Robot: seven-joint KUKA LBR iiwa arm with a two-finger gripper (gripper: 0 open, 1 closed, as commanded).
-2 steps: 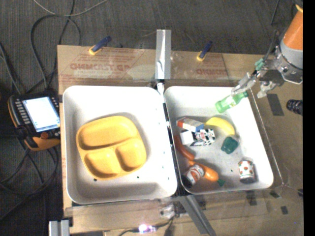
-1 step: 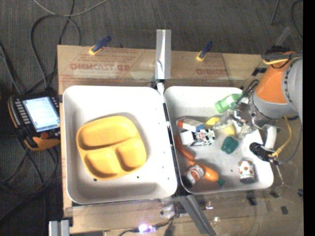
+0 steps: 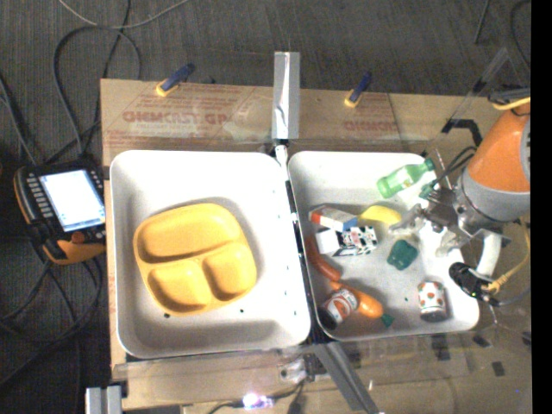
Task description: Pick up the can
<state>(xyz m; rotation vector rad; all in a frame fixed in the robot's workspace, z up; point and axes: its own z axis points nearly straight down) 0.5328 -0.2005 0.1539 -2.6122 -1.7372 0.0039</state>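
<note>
Two bins: the left bin (image 3: 121,231) is holding a yellow tray (image 3: 197,255); the right bin (image 3: 345,166) is holding the clutter. We are judging the approach step: our gripper (image 3: 429,222) is hovering over the right side, grasping nothing we can see, its state unclear. The can (image 3: 431,297) is lying near the front right corner; next we are needing to descend there. Wrist parts are blurring together.

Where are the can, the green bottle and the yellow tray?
can (image 3: 431,297), camera view, on its white side.
green bottle (image 3: 405,179), camera view, mid-body.
yellow tray (image 3: 197,255), camera view, on the central divider.
</note>
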